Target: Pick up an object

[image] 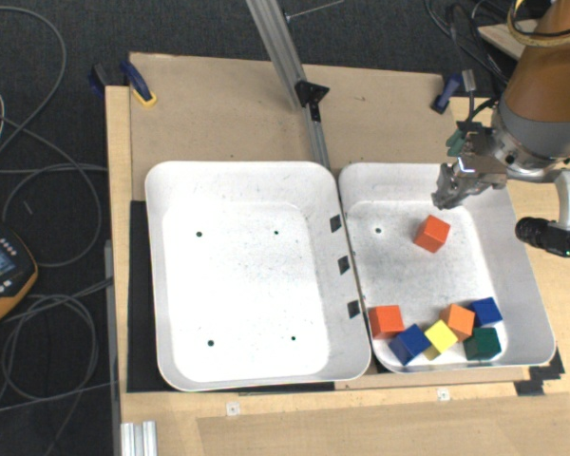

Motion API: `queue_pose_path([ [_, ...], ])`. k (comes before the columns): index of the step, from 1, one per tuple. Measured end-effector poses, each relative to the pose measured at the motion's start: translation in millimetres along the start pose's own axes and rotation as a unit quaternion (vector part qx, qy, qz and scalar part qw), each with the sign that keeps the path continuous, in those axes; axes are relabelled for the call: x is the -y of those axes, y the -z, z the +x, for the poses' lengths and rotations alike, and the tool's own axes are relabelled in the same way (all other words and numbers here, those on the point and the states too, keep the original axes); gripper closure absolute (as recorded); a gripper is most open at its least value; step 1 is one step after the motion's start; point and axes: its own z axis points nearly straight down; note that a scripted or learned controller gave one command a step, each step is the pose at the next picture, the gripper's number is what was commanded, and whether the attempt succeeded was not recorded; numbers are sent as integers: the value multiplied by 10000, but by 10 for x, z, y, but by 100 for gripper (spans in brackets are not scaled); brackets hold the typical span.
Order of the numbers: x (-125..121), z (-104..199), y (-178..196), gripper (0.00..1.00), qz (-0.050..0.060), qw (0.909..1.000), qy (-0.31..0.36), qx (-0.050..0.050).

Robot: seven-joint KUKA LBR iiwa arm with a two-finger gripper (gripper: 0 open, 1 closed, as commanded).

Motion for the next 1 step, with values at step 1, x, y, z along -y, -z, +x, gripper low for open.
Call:
queue_pose_path([
  [1, -112, 551, -156, 100, 39, 10000, 23, -18],
])
